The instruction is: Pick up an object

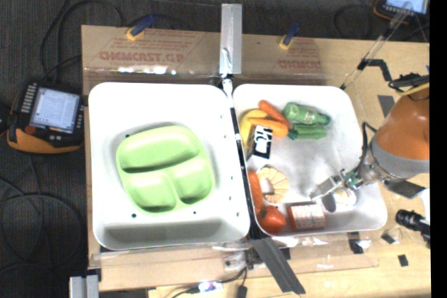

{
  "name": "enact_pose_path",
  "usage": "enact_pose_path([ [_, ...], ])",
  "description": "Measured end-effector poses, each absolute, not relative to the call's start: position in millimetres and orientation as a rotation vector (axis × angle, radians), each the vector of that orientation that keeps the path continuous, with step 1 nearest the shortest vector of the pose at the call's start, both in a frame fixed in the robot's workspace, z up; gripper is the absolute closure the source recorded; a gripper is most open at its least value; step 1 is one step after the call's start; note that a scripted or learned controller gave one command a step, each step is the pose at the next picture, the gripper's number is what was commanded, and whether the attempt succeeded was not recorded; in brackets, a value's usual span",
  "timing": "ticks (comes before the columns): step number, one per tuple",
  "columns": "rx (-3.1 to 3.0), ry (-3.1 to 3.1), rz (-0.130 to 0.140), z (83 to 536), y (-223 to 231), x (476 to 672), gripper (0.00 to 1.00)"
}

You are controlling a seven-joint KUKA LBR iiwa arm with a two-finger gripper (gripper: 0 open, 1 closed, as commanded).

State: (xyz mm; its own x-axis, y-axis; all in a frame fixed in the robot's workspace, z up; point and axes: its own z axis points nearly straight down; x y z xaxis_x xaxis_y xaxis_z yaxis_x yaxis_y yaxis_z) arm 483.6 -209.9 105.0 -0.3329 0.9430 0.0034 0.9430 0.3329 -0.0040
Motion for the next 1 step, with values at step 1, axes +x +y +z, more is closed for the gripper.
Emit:
enact_pose_path([
  [1, -1.652, -2.690, 0.004, 88.8, -155.7, 487.1, 0.00],
])
